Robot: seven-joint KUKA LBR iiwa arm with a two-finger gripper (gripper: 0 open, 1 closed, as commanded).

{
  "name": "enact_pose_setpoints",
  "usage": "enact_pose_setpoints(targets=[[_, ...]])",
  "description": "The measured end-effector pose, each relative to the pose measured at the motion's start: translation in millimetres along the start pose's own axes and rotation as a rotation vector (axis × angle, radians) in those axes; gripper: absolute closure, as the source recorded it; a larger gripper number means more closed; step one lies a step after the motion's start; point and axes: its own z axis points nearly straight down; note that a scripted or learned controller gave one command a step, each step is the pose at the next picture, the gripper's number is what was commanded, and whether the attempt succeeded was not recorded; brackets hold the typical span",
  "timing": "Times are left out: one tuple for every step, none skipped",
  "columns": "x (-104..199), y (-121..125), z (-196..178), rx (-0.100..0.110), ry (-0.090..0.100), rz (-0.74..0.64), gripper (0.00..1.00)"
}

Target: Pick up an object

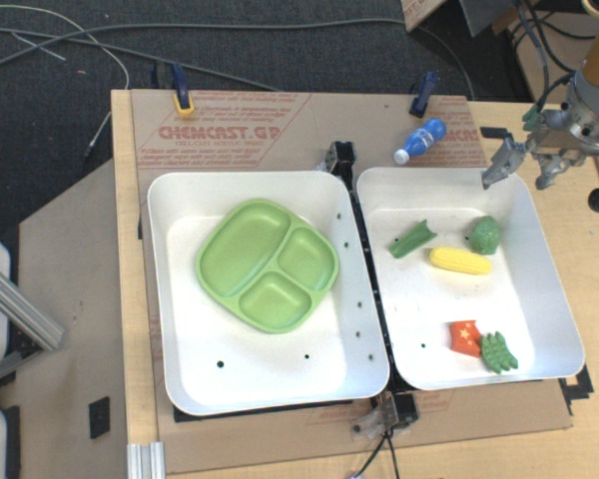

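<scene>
Nearest the camera lies the front rim of the left bin [270,399], the biggest thing in reach, and in it sits a green divided plate [268,264], tilted on the diagonal. Next to it, the right bin [554,297] holds the small things I could take: a yellow corn cob [461,260] with its long axis running left to right, a green pod [411,239] just to its left, a round green vegetable [484,234] touching the cob's upper right end, then a red block [464,336] and a leafy green piece [498,352] side by side near the front wall. Outside, beyond the bins, a blue bottle [420,141] rests on the cardboard. My pincer [525,164] hangs over the right bin's far right corner, fingers spread apart and gripping nothing. I judge the cob the likeliest target: it lies forward and slightly left of me, so I would close across its short width.
</scene>
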Motion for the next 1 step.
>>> enact_pose_setpoints(targets=[[0.6, 2.5, -8.2, -0.013, -0.003, -0.003, 0.00]])
